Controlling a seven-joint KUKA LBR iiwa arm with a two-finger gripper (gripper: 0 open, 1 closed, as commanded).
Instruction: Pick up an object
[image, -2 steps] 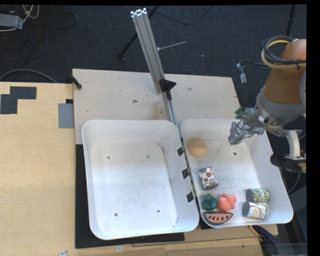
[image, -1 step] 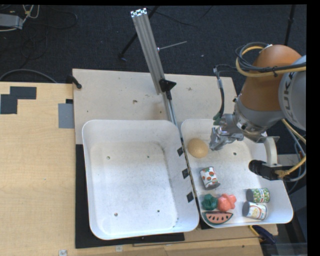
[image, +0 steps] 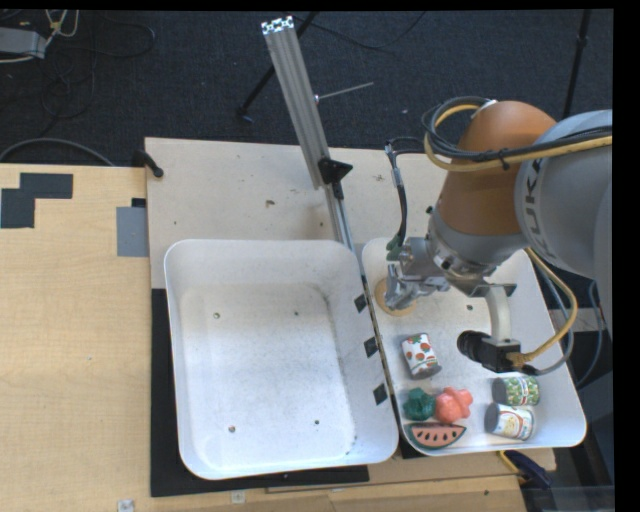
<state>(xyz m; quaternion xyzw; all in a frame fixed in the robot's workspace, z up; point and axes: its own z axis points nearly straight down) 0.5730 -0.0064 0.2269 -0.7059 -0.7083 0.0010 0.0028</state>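
While my tool (image: 402, 290) sits low over the right bin (image: 560, 425), above a can (image: 421, 355), finger state unreadable.

Two bins side by side: left bin (image: 200, 300) beside right bin (image: 560, 420), touching along their inner edges. In the right bin, gripper (image: 400, 290) sits at the far left corner over a round object (image: 385, 298). Nearer the camera: a can (image: 421, 355), then a watermelon slice (image: 438, 435) at the near rim, two cans (image: 515, 405) to its right.
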